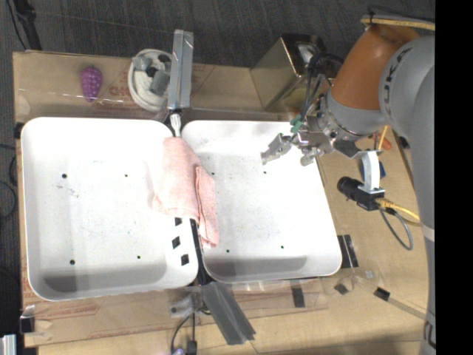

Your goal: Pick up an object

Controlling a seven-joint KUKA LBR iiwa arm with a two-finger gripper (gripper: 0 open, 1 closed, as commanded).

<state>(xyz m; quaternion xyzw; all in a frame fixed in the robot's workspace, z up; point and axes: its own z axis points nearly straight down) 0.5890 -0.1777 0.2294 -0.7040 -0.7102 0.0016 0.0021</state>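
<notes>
- Pink cloth (185, 187) is the one loose thing we see in the bins from the camera view. It lies crumpled over the two rims where the left bin (44, 198) and the right bin (325, 228) meet.
- We see most of the cloth spilling onto the left bin's side, with a narrower fold running down along the divide and just into the right bin.
- We place its upper end near the far rims of the bins, and its lower end well past the middle, toward the near rims.
- We see two small black squares (179, 241) on the left bin's rim, just below the cloth's lower end.
- We find the hand (277, 149) above the far right part of the right bin, at the end of the grey arm (414, 109) with its orange band (366, 69), which reaches in from the right.
- We cannot tell how far the hand is open, nor whether it has hold of anything.
- We see the hand well apart from the cloth, with bare white bin floor between them.
- On the brown table (52, 72) beyond the left bin, we see a small knobbly purple thing (91, 82) and a white coil (148, 80), the coil just beside an upright grey metal bar (182, 69).
- Beyond the right bin, we see a brown box (281, 69).
</notes>
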